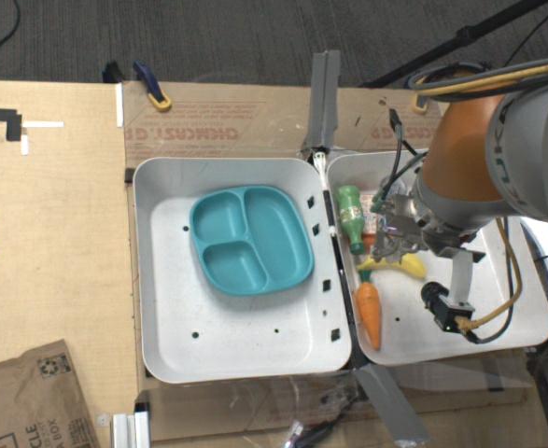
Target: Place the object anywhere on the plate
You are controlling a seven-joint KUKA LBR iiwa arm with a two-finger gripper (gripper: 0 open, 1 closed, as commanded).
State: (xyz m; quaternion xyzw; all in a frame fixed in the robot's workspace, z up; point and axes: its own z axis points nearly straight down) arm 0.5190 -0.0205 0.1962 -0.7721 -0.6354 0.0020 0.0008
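Reaching in from the right, a grey arm with an orange band (470, 147), its two-finger gripper (390, 241) low inside the right shallow white bin (526, 329), grip state impossible to tell. Left of the tool, in the left shallow white bin (161, 343) and well apart from it: a teal three-compartment plastic plate (252, 239), bare. Close by the tool: a green toy bottle (350, 211) just to its upper left, an orange toy carrot (370, 314) below it, a small yellow toy piece (412, 267) beside its lower right.
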